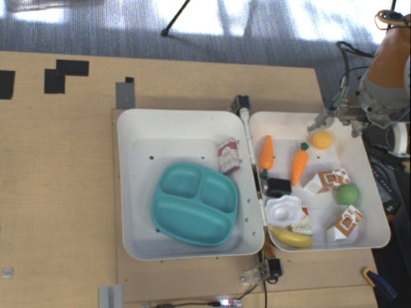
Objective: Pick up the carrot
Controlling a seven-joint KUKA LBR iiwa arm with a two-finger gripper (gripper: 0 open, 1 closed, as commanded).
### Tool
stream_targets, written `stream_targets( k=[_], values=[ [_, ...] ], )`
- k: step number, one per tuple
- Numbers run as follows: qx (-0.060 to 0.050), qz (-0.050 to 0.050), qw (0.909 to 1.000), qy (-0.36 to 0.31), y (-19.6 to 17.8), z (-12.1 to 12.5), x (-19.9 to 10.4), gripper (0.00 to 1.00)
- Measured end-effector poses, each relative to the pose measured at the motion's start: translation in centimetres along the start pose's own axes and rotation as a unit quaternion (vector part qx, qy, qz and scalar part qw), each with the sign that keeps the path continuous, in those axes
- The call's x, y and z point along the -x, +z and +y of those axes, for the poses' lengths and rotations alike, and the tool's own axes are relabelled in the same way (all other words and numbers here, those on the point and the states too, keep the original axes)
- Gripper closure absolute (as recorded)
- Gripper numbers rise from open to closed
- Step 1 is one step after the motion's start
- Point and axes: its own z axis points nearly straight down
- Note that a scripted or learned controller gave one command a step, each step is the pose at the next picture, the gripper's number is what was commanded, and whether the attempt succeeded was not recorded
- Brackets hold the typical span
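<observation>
The tool [338,116] hangs above the right bin's [380,226] far corner, near a yellow fruit [321,140] — open or closed, I cannot tell. Two carrots lie in that bin: the right carrot [299,164], just beside a small carton [328,180], and the left carrot [266,153], near the black block [279,187]. The likely trouble is crowding — a descent slightly off could catch the yellow fruit or carton instead, or nudge the carrot away.

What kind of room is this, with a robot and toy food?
Probably a robot lab. A robot arm reaches over a wooden bench with two white bins, one holding toy food such as carrots, and cables run along the bench edge.
</observation>
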Motion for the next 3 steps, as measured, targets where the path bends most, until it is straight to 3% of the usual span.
stream_targets(
  k=[1,2,3],
  values=[
    [0.000,0.001,0.9928,0.120,10.1,-1.5,-3.4,0.00],
    [0.001,0.000,0.9930,0.118,8.9,-1.4,-3.5,1.00],
    [0.002,0.000,0.9952,0.098,-3.1,-4.1,-4.7,1.00]
  ],
)
